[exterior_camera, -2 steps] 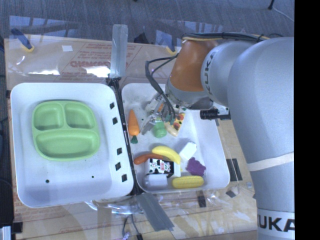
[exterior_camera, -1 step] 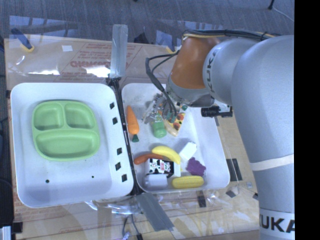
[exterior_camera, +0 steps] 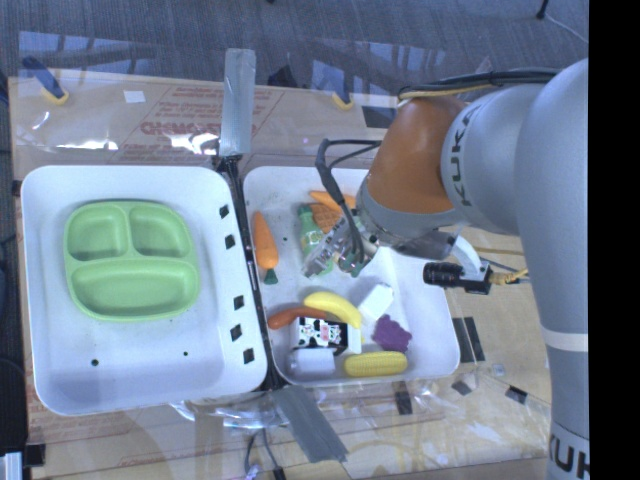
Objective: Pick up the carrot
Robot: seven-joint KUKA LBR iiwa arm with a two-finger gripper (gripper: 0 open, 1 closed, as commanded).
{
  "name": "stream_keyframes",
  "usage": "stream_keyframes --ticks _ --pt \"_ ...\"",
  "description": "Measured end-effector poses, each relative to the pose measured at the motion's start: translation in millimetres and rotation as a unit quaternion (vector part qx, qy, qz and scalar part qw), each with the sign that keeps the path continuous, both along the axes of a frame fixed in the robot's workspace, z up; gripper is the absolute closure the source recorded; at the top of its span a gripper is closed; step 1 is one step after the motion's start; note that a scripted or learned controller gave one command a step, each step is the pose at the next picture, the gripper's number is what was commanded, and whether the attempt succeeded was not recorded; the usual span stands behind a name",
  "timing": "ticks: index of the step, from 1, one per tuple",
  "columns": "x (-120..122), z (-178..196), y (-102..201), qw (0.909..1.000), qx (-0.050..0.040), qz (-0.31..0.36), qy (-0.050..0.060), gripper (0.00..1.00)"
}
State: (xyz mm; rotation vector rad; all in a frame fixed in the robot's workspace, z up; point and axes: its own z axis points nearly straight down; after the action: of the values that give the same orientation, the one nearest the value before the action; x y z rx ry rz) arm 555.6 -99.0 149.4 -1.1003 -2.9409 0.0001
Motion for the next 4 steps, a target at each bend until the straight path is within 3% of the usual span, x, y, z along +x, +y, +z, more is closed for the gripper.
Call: stream_keyframes --ticks 1,2,3,4 --pt "0 0 0 1.0000 0.0002 0.000 0.000 0.00" --pt "69 24 -27 0.9999 -0.0009 -0.016 -0.003 0.00" --pt "91 -50 -42 0.9958 0.0002 -0.091 -0.001 0.00" --pt "95 -36 -41 0.9962 -0.0010 -0.087 -0.008 1.00"
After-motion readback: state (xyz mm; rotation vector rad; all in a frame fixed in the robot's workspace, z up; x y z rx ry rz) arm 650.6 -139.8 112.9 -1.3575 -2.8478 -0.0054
